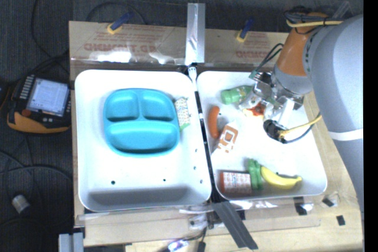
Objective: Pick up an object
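The hand (pixel 264 100) hangs low over the far part of the right bin (pixel 313 153), and whether it is open or closed cannot be told, since its lower part merges with the clutter beneath it. Taking the right bin as the landmark: a green bottle (pixel 235 94) lies near its far-left corner, just beside the hand, and a small red and white object (pixel 255 109) sits directly under the hand, partly hidden by it. An orange carrot (pixel 213 119) lies along the bin's left wall, with an orange and white block (pixel 227 136) just beside it toward the centre. Along the near wall lie a red-labelled can (pixel 235 182), a green piece (pixel 256 174) and a yellow banana (pixel 280 179), packed close together. A yellow cable (pixel 298 130) loops from the wrist over the bin's right part. Left of this bin, the left bin (pixel 94 186) holds a blue divided plate (pixel 142 120), with a small speckled item (pixel 182 111) at its right edge.
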You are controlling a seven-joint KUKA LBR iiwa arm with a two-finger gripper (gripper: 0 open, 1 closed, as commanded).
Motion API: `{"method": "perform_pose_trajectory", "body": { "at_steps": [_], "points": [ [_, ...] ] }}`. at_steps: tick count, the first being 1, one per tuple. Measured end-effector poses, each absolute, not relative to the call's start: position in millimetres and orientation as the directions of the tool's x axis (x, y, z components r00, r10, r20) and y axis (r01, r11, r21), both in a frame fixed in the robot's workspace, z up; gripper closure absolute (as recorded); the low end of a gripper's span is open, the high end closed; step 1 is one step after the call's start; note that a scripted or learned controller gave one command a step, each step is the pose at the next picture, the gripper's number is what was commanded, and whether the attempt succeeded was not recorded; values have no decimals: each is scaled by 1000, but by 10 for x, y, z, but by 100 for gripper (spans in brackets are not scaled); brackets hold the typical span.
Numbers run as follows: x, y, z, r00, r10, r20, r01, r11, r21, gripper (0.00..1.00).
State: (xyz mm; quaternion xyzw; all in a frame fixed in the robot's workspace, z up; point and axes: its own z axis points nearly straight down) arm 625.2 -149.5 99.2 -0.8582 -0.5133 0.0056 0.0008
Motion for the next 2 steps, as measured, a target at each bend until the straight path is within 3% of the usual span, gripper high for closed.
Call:
{"method": "perform_pose_trajectory", "body": {
  "at_steps": [1, 2],
  "points": [
    [6037, -705, 1822, 429, 903, -2, 903, -429, -5, 100],
    [6109, -908, 1900, 378, 926, -5, 926, -378, -3, 100]
  ]
}}
